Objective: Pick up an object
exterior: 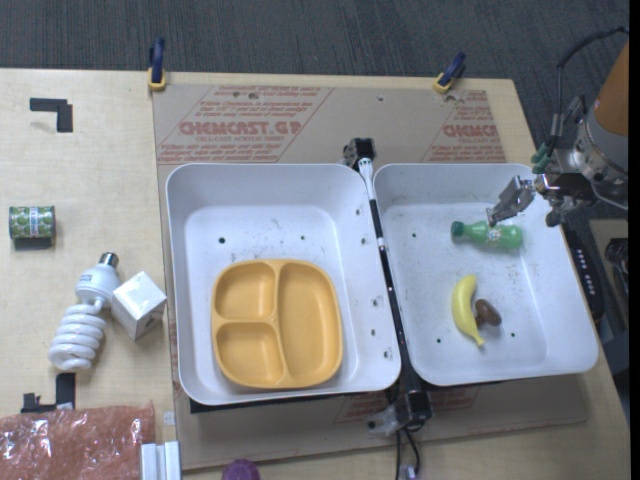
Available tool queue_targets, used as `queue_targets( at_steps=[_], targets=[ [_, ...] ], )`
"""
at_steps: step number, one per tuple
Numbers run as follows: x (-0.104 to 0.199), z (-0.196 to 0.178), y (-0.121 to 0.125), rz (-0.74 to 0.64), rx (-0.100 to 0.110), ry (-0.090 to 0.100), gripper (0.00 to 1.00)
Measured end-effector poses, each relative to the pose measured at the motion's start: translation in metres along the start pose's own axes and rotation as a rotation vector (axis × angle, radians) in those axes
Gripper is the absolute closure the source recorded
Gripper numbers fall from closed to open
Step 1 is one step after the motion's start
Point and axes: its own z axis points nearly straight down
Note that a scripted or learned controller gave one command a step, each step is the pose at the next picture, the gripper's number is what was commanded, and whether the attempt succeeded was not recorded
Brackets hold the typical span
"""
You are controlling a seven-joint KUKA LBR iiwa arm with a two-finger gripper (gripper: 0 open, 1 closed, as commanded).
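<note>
The right bin [560, 353] holds a small green bottle [488, 234] lying on its side near the back, a yellow banana [464, 309] and a small brown lump [487, 313] beside the banana. My gripper [530, 208] hangs over the bin's back right corner, just above and to the right of the bottle. Its fingers stand open, one fingertip [506, 206] close to the bottle's upper side, and nothing lies between them. A yellow divided plate [277, 322] lies in the left bin [190, 268].
On the bench left of the bins are a spiral light bulb [82, 320], a white cube [138, 304], a green can [31, 224] and a red mesh bag [75, 443]. Blue clamps [157, 63] hold the board at the back.
</note>
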Motion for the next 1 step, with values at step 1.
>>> queue_targets(
  at_steps=[1],
  targets=[
    [-0.0049, 0.1581, -0.0215, 0.002, 0.0, 0.001, 0.0]
  ],
)
